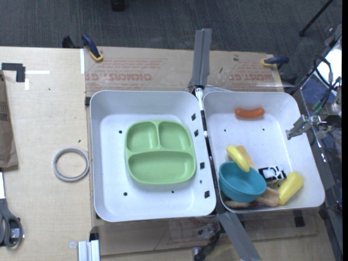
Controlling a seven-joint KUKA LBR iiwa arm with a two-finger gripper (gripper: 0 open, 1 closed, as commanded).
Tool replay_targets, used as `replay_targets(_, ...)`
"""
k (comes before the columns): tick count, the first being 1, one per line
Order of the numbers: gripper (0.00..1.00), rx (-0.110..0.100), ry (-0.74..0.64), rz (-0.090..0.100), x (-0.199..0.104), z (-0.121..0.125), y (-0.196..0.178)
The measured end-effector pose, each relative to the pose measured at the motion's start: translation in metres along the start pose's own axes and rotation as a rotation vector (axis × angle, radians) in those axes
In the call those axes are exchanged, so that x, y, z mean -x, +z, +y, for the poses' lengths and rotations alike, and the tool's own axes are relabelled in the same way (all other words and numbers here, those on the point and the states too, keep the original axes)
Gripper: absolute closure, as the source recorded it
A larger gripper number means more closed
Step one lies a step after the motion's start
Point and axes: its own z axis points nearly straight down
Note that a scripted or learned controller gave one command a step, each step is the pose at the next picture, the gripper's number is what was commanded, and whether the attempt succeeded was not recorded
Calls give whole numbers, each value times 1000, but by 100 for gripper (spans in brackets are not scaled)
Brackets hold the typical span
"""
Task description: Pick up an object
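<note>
Camera view has the gripper [298, 129] at the right rim of the right bin [217, 113], w/ nothing visible in its grasp. It's too small and cluttered there to say whether it's apart or together, so can't tell. Task looks barely begun, by my read: no object is lifted, everything lies on a bin floor, and approach, grasp and lift are all left to do. Left bin [103, 145] holds one item, a green divided plate [160, 151], lying flat approx. mid-bin w/ three compartments, all bare. Right bin has the rest. An orange-red sausage [249, 112] lies alone near the far wall, well apart from the other stuff and prob. the nearest candidate to the gripper. Toward the near wall is a cluster: a blue bowl [242, 181] w/ a yellow banana-like piece [237, 157] resting on its far rim, a black-and-white item [272, 173] just beside the bowl, a yellow object [290, 186] at the near right corner, and tan bits [255, 201] tucked betw. bowl and near wall; can't ID those. The cluster items touch or overlap, so a clean grasp there seems harder than on the sausage.
</note>
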Motion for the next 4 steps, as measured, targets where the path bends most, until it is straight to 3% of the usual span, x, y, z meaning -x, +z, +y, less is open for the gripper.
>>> replay_targets(1,0,1,3,1,-35,-38,104)
replay_targets(3,0,2,-361,-1,-117,57,140)
replay_targets(4,0,-6,-218,0,-73,123,141)
